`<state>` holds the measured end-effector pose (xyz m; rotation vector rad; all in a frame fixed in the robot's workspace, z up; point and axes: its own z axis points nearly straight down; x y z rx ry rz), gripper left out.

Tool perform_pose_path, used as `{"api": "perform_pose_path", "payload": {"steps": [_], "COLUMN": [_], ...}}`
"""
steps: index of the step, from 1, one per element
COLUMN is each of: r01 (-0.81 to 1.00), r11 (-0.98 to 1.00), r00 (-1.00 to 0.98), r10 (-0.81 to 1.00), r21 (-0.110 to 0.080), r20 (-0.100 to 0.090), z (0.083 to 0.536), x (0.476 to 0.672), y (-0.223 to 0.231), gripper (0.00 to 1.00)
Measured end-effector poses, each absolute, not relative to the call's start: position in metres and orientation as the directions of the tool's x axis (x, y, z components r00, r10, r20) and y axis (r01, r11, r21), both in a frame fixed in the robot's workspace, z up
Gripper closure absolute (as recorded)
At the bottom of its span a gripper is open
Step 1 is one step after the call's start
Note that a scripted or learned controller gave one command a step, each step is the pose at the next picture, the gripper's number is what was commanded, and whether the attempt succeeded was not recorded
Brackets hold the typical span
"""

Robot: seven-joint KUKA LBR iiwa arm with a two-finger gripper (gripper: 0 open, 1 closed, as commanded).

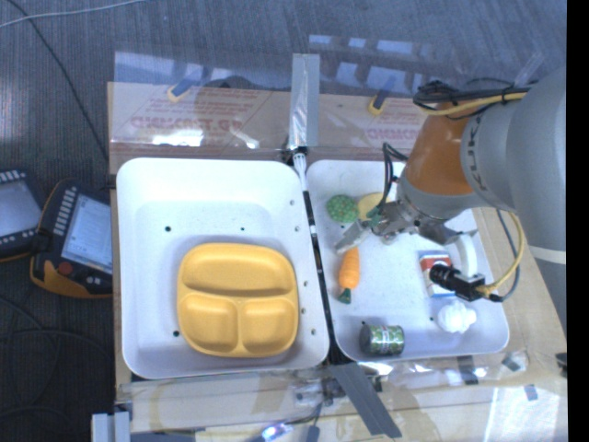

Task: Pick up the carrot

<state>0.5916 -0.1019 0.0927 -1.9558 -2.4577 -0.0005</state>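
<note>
The carrot point(349, 268), orange with a green stub at its near end, lies in the right bin point(405, 353) near that bin's left wall. My gripper point(365, 234) hovers just above and to the right of the carrot's far end. Its fingers point(348, 239) are spread open, and nothing sits between them. The carrot lies free on the bin floor.
A green leafy vegetable point(342, 208) and a yellow item point(371, 201) lie just behind the gripper. A tin can point(382, 339), a white object point(456, 318) and a red-and-white tube point(433, 265) share the right bin. The left bin point(147, 219) holds a yellow divided plate point(239, 297).
</note>
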Motion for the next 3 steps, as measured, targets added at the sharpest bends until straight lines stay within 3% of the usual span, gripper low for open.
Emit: {"api": "perform_pose_path", "payload": {"steps": [1,2,3], "r01": [0.946,0.946,0.930], "r11": [0.323,0.324,0.367], "r00": [-0.323,-0.324,-0.367], "r10": [0.946,0.946,0.930], "r21": [0.016,0.017,0.000], "r20": [-0.010,-0.006,-0.002], "z": [0.091,0.101,0.214], "x": [0.555,0.556,0.592], "y": [-0.100,-0.098,-0.029], "gripper": [0.00,1.00,1.00]}}
